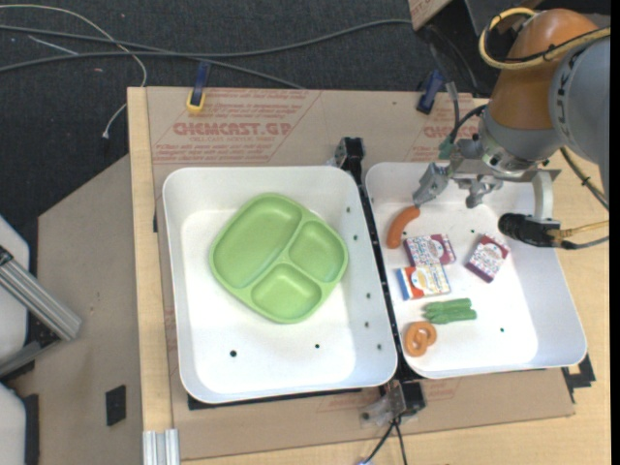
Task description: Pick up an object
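**Gripper Poised Over Right Bin, Nothing Held**

Nearest the camera, at six o'clock in the right bin (552, 342), an orange pretzel-shaped toy (419, 338) is seen, with green toy beans (449, 310) just beyond it. Past these, a small red, white and blue packet (423, 281) is laid beside a purple-edged packet (430, 250), and another purple packet (486, 258) is set apart at three o'clock of them. An orange sausage-shaped toy (400, 225) is found near the bin's left wall, at about ten o'clock. The left bin (184, 260) is occupied by a green divided plate (279, 257) (three compartments, tilted on the diagonal). Farthest back, at the right bin's twelve o'clock edge, the gripper (453, 190) is hung from the grey arm (552, 76), its two fingers spread wide, with nothing seen between them; one fingertip is placed just above the sausage toy. Both bins are borne by a cardboard-covered bench (232, 124).
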`<control>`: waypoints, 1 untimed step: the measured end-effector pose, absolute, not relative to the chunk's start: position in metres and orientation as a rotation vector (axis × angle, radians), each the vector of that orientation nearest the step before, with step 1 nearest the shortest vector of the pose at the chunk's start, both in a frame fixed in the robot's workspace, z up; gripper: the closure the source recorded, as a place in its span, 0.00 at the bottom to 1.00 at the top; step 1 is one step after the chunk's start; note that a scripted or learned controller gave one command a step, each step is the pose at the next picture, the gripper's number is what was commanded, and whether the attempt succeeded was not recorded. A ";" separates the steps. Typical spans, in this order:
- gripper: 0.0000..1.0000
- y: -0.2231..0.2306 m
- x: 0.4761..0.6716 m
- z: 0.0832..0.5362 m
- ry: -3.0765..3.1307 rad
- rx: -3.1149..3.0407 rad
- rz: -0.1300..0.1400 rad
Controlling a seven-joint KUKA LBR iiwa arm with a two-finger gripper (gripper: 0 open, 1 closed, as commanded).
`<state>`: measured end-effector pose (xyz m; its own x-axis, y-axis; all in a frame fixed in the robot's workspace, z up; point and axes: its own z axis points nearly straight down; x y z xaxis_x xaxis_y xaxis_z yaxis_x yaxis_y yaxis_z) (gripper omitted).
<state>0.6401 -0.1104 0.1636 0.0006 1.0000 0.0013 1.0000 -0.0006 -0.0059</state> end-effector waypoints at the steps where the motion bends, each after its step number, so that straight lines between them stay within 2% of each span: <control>1: 0.00 -0.111 0.638 0.121 -2.217 -2.218 0.005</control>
<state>0.6376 -0.1111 0.1212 0.0004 1.0000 0.0015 1.0000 -0.0004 -0.0058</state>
